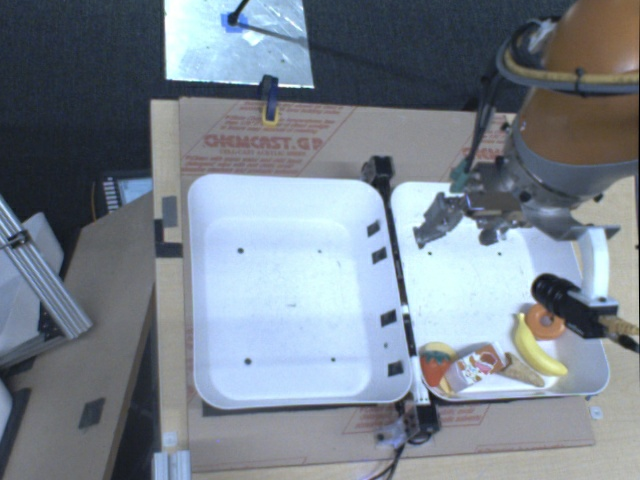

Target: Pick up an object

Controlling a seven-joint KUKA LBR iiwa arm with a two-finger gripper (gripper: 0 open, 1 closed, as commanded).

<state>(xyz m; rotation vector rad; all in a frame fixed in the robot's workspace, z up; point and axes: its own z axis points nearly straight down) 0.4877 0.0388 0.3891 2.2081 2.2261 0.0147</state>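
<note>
The pincer hangs over the right bin's far part, its grip impossible to tell, while the banana crowds the near-right corner.

four small things bunched in the near right corner of the right bin, all lying flat on the white floor. yellow banana curved, running from upper left down toward the right wall, sitting just beside an orange round piece that's partly hidden under a black part of the arm. tan cone-shaped thing, looks like an ice cream cone, on its side just below the banana, touching or nearly so. red and white packet tilted, next to the cone. orange-red round thing with a green bit, hard against the bin's near left corner, touching the packet.
</note>
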